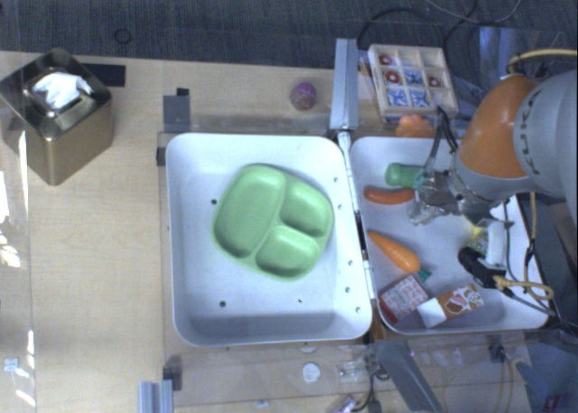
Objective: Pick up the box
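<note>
A small red patterned box [405,296] lies flat near the front edge of the right bin [519,316]. Just to its right lies an orange and white carton [458,302]. My gripper [428,206] hangs over the middle of the right bin, well behind both boxes. It is just right of a red-orange sausage-shaped toy [388,195] and below a green toy [400,173]. Nothing shows held in it. An orange carrot [394,251] lies between the gripper and the red box.
The left bin [194,312] holds a green divided plate [274,220]. Behind the right bin lie a tile board [411,79] and an orange object [414,126]. A purple ball [303,95] and a brass tissue box [59,117] sit on the bench.
</note>
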Tool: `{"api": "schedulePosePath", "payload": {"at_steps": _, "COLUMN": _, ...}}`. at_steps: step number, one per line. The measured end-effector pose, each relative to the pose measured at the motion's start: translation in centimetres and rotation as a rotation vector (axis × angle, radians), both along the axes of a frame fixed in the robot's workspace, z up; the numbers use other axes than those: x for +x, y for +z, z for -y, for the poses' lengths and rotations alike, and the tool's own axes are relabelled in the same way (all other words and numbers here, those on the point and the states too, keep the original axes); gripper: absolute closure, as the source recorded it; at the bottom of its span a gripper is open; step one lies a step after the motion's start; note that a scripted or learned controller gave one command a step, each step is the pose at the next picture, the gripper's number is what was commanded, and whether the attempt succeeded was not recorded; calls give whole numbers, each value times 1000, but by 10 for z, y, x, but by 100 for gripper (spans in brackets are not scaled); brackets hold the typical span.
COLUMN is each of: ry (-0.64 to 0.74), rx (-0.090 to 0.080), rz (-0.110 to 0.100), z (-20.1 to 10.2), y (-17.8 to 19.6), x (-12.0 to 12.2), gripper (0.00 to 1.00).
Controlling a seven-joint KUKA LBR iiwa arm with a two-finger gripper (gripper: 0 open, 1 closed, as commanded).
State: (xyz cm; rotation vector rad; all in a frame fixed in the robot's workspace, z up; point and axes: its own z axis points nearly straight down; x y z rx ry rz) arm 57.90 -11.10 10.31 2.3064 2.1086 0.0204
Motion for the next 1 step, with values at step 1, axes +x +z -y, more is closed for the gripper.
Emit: {"api": "schedulePosePath", "payload": {"at_steps": 1, "ry": 0, "rx": 0, "rz": 0, "z": 0, "y": 0, "x": 0, "gripper": 0}}
